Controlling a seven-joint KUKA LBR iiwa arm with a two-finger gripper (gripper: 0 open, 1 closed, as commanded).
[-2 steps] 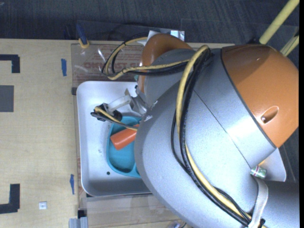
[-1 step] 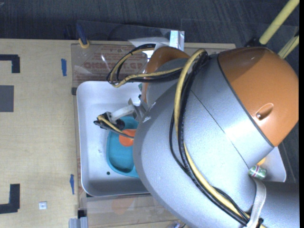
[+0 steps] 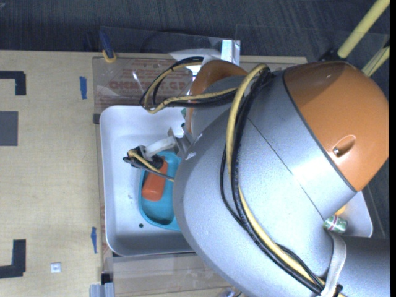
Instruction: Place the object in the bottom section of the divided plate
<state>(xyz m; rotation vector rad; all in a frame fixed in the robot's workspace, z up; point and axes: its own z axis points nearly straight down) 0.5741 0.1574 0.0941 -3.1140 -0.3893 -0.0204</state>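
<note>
Over the white bin (image 3: 117, 135), the gripper (image 3: 180, 143) hangs under the bulky grey arm (image 3: 260, 184), mostly hidden by the wrist. Whether it is released or clenched I cannot tell. Just below it in the view, an orange object (image 3: 153, 187) lies on a blue plate (image 3: 159, 214), seemingly clear of the gripper. The arm covers part of the plate, so I cannot tell which section holds the object. The bin rests on a pale wooden bench (image 3: 49, 166).

One blue plate (image 3: 162, 215), one orange object (image 3: 153, 187)
</note>
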